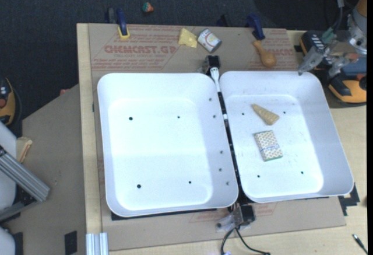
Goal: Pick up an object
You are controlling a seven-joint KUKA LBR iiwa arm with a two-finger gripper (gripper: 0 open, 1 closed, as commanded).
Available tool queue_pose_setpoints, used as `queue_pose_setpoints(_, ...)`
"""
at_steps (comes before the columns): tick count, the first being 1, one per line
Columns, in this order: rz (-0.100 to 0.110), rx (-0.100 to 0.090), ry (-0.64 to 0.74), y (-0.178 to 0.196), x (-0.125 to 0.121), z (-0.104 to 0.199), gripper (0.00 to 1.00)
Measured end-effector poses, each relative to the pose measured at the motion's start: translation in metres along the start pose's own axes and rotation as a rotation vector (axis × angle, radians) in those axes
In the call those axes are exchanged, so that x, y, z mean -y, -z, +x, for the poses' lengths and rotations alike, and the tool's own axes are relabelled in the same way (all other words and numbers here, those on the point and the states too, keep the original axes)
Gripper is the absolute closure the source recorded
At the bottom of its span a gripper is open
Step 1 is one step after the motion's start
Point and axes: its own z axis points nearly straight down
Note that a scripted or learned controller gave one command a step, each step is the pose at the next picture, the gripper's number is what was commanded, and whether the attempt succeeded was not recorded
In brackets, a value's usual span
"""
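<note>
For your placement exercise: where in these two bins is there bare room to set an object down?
The left bin offers bare floor between all four walls. In the right bin, the cone-shaped piece and patterned block crowd the middle; bare strips run along the right wall and the near edge. The hand sits at its far right corner.

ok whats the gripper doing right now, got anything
Two-finger gripper: above the far right corner of the right white bin, nothing visible between its fingers; open or shut cannot be told.

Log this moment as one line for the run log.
phase: pre-grasp | gripper: above right bin's far corner, holding nothing | in right bin: cone, patterned box | picked: none
</note>
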Motion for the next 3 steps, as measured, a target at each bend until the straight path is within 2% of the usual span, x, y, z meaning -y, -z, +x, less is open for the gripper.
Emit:
queue_pose_setpoints(1,0.012,-0.007,0.005,-0.117,0.0,0.061,0.0)
queue_pose_setpoints(2,0.008,-0.004,0.004,-0.148,0.032,0.129,0.0)
queue_pose_setpoints(3,-0.002,0.0,0.0,-0.134,0.03,0.124,1.0)
